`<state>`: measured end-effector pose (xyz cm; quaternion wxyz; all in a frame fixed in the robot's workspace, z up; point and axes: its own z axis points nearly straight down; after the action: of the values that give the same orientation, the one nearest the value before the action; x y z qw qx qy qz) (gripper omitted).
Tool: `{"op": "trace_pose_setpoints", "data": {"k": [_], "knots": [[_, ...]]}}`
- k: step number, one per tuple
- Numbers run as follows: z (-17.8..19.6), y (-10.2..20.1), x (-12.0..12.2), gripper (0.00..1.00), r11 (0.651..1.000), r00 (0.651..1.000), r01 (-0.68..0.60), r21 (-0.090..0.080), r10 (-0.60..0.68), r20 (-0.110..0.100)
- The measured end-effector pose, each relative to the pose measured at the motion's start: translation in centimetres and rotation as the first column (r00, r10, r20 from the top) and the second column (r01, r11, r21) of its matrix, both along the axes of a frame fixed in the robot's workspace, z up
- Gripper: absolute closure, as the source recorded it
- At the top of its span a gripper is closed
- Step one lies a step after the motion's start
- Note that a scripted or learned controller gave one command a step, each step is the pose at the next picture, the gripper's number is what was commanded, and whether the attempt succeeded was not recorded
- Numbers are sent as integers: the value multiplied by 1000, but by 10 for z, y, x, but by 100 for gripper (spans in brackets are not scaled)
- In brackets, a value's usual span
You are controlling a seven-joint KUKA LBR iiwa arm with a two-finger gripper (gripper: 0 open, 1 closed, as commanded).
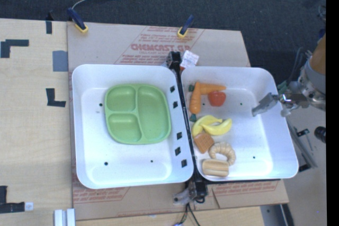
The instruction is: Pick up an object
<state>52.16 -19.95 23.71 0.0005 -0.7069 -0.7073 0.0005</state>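
Gripper sits over the right bin's right side, near the rim, a grey finger pointing left into the bin; can't tell if it's released or clenched, nothing visible between the fingers. Candidate objects are all clustered along the right bin's left side, well apart from the gripper. Carrot: long axis roughly vertical in view, just beside the divider. A second orange piece lies horizontal from the carrot's top end, pointing right, with the tomato just below it. Banana: long axis near horizontal, slight curve, tips left and right. Below it a brown square cracker, then a ring-shaped pastry, then a bread roll lying horizontal near the bin's front edge. Left bin holds a green divided plate.
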Motion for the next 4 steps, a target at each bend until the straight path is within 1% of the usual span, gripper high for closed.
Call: {"op": "trace_pose_setpoints", "data": {"k": [1,2,3,4], "knots": [[-86,71,37,0,1000,1000,-1,1,1,-1],[-151,78,70,0,1000,1000,-1,-1,1,4],[-152,100,138,0,1000,1000,-1,-6,1,-7],[-151,85,110,0,1000,1000,0,-2,0,4]]}}
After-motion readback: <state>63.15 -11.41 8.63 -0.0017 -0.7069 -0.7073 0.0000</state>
